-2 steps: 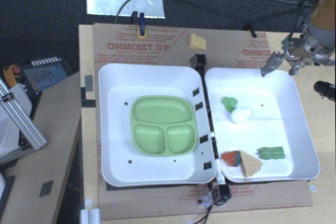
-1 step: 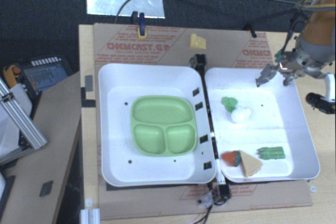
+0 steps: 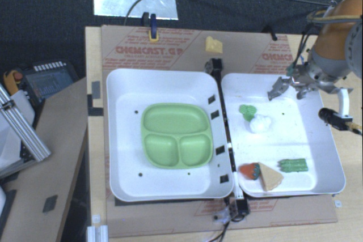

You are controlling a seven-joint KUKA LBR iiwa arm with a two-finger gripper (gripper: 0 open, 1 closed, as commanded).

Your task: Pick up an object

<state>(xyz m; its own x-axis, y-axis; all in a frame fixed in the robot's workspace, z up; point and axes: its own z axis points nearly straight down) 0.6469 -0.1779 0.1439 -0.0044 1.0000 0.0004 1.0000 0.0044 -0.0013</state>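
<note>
The right white bin (image 3: 317, 139) holds several small objects. A green piece (image 3: 247, 111) and a white ball (image 3: 260, 123) lie together near its middle. Along its front edge sit a red piece (image 3: 248, 170), a tan wedge (image 3: 270, 178) and a green ridged piece (image 3: 292, 165). My gripper (image 3: 288, 89) hangs over the back right part of this bin, up and to the right of the green piece and white ball. Its fingers are spread apart with nothing between them.
The left white bin (image 3: 122, 122) holds a green divided plate (image 3: 174, 135). A yellow block (image 3: 214, 45) lies on the cardboard behind the bins. A black divider with clips (image 3: 220, 122) runs between the bins. A table with equipment (image 3: 39, 99) stands at the left.
</note>
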